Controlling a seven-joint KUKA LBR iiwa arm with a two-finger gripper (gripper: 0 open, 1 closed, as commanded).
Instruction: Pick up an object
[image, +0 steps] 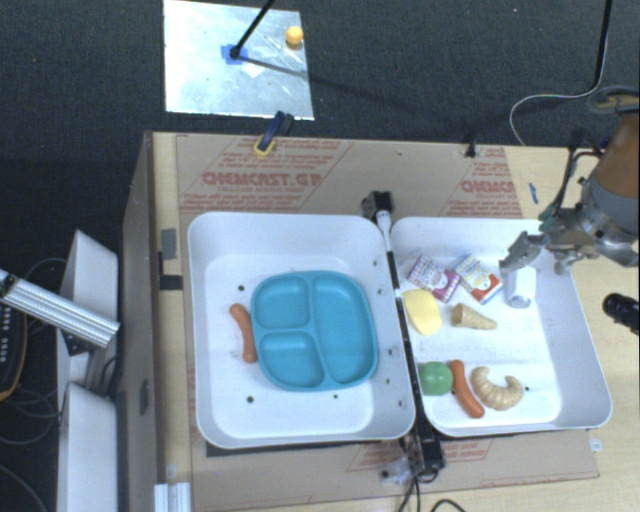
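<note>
The fingers (517, 283) are seen over the right bin (585, 375), near its far right part, pointing down toward the bin floor. Whether they are spread or closed cannot be told, since they merge into one pale shape against the white floor; nothing is seen between them. Above them the grey wrist runs to the right edge of the worktop (300, 175).

Just left of the fingers lie the small cartons: a red-and-white carton (478, 277) and a pink carton (432, 273), near the far edge of the bin. Toward the divider between the bins a yellow lemon-like piece (423, 311) rests, with a cone-shaped piece (473, 318) beside it. Along the near edge a green item (435, 378), an orange sausage (466, 388) and a croissant (498, 388) are grouped closely. In the left bin (215, 300) a blue divided plate (313, 329) is set, with a second sausage (244, 332) by its left side.

No object is judged to be grasped yet. The fingers stand over bare floor beside the red-and-white carton, so a descent here could close on nothing or merely nudge the carton aside. The cartons lie flat and might slip out of a pinch. Near the bin's right wall, contact with the rim could also be made.
</note>
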